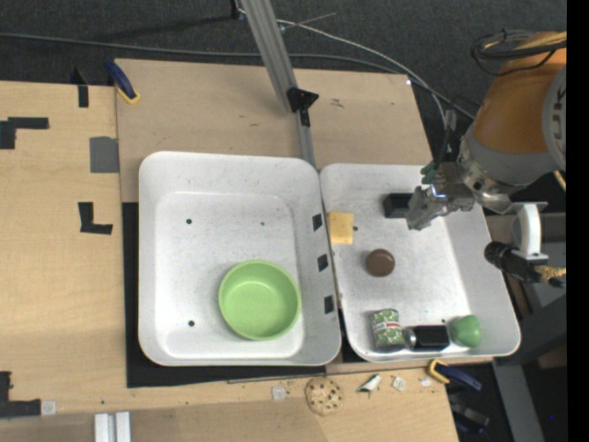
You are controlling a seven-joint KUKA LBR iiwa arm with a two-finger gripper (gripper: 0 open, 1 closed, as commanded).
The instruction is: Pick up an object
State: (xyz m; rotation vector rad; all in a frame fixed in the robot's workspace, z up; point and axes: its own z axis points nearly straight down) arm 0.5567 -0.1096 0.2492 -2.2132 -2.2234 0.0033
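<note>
"Where was the gripper (pixel 425 208)?"

"Over the far part of the right bin (pixel 479 247), hanging from the grey arm (pixel 520 118) with its orange band. Whether it was open or closed could not be told; it looked like a grey clump from above, and nothing was seen held in it."

"And the things to be picked?"

"All lay in that same bin. A small black piece (pixel 398 205) sat just beside the gripper on its left; whether they touched was unclear. A yellow block (pixel 341 227) lay against the wall shared with the left bin (pixel 221 178), and a brown round thing (pixel 380 263) lay near the middle. Along the near wall lay a green-labelled can (pixel 386 328), a black object (pixel 428 338) and a green lump (pixel 467 331), side by side."

"And the left bin?"

"It held a green bowl (pixel 259 299), upright, in its near right corner."
</note>
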